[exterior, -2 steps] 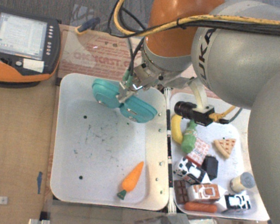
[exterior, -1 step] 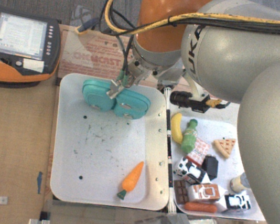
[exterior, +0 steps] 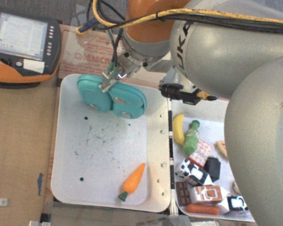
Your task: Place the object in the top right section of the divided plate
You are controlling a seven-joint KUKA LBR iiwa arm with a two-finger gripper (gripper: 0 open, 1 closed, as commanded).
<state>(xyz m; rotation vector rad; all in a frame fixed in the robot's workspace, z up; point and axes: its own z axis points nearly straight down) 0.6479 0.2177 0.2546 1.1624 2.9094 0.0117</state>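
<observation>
Now: 1 hand (exterior: pixel 106 83) over 1 teal plate (exterior: pixel 113 97) | 1 carrot (exterior: pixel 133 181)

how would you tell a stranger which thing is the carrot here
Look at the left white bin. Near its lower right corner lies the carrot, small, orange, with a green stub at its lower end. It lies alone, apart from the teal divided plate at the bin's top.

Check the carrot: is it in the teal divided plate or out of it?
Out. The carrot lies on the left bin's floor near its lower right corner, well apart from the teal divided plate at the bin's top edge.
</observation>
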